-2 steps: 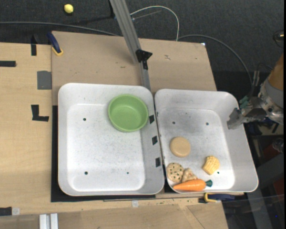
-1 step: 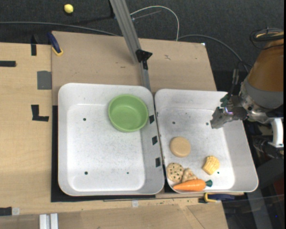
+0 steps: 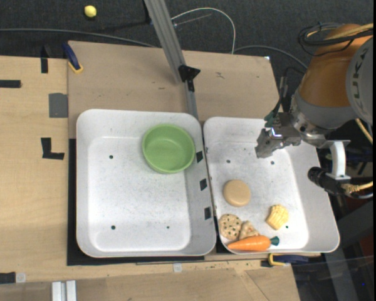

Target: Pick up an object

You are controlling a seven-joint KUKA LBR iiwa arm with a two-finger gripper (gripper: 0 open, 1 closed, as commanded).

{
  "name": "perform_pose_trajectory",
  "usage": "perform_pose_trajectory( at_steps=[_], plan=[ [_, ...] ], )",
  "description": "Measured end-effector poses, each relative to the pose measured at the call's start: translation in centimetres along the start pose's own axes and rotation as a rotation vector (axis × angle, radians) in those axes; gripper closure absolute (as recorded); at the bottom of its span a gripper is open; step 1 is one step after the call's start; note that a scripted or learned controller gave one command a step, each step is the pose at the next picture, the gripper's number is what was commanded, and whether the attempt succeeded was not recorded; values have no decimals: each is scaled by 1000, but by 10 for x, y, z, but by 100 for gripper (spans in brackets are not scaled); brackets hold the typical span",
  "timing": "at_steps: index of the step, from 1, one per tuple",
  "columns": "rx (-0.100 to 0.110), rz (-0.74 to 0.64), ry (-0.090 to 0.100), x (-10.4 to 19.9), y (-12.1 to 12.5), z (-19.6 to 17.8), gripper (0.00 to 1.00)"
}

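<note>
Tool (image 3: 267, 144) hangs above the right bin (image 3: 301, 168), beyond the round biscuit (image 3: 237, 192), carrying nothing visible; finger spread cannot be told. Likely positioned for descent.

Only one piece of lettering shows, and it is cut off: dark capital letters run along the arm's (image 3: 338, 74) orange housing at the right edge of the camera view, where they look like "KU", part of a maker's name, with the rest out of frame. Nothing else carries readable writing. The two white bins (image 3: 138, 243), the green bowl (image 3: 168, 147) and the food pieces bear no labels, numbers or signs, and the black tape marks (image 3: 50, 148) on the wooden surface (image 3: 25, 187) are plain shapes, not characters.
</note>
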State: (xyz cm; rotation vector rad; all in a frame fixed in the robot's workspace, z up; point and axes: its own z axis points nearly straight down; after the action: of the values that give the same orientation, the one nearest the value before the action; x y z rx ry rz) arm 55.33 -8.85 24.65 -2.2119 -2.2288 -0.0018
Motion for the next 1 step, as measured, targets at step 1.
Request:
perform_pose_trajectory(
  at_steps=[1],
  plan=[
    [1,1,0,44,23,-1,100]
  ],
)
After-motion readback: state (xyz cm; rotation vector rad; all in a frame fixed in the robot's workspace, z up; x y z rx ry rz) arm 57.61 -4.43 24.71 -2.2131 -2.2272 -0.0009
